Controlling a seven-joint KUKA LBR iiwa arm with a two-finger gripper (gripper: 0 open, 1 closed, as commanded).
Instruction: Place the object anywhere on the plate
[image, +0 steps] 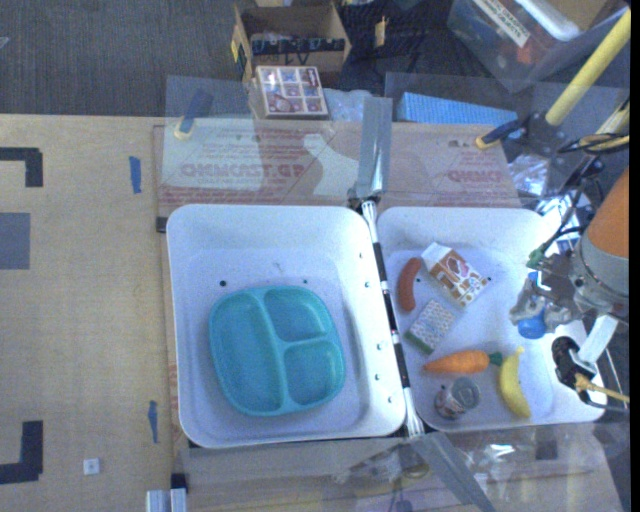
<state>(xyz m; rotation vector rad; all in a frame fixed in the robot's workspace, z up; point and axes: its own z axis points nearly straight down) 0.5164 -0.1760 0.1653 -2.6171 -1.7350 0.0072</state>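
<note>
Two-finger gripper is seen over right white bin; jaw state cannot be told; nothing is seen held; yellow plastic banana, long axis near-far, lies just nearward; teal compartment plate lies well leftward.

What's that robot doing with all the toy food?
The grey robot arm's gripper hangs over the right white bin, near a yellow toy banana, an orange toy carrot and a red toy sausage. The teal divided plate waits in the left white bin, with nothing on it yet.
</note>
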